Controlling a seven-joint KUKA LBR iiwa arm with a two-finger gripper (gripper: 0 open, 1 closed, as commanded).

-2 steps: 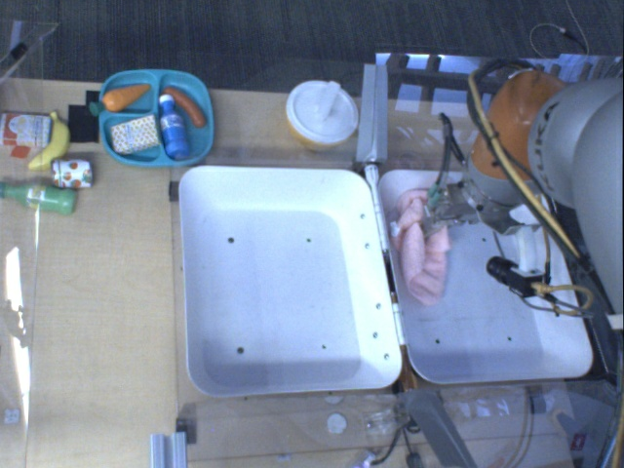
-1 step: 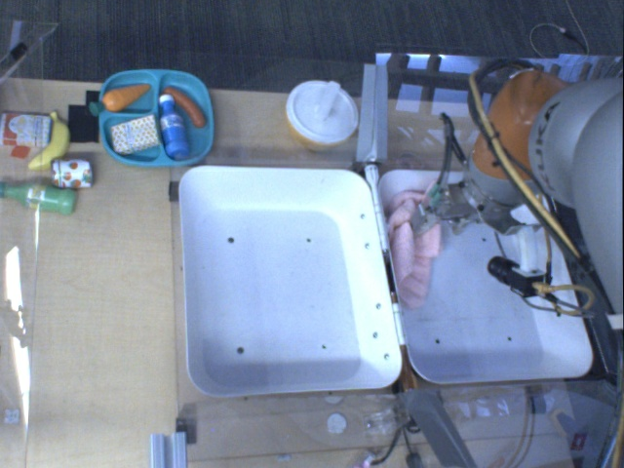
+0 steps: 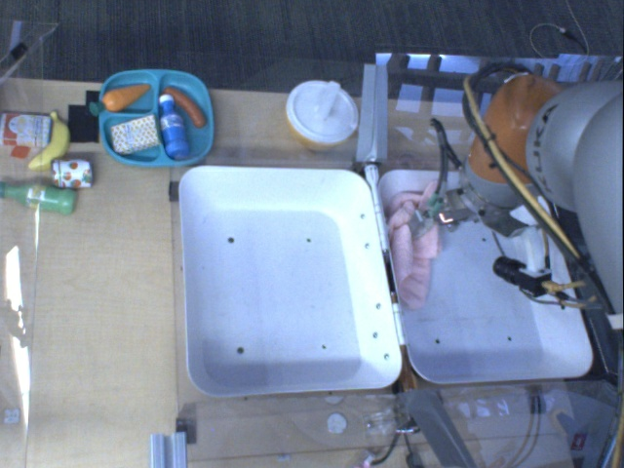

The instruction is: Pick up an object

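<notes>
While the gripper sits low over the upper part of the pink cloth in the right bin, whether it grips I cannot tell, and the cloth's length runs down-frame from it along the bin's left wall.

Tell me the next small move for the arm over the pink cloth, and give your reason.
Probably a short straight lift. The gripper sits right on the upper part of the pink cloth, which lies bunched along the left wall of the right bin. Raising a little would show whether the cloth comes up with it; the view cannot settle whether it is gripped.
</notes>
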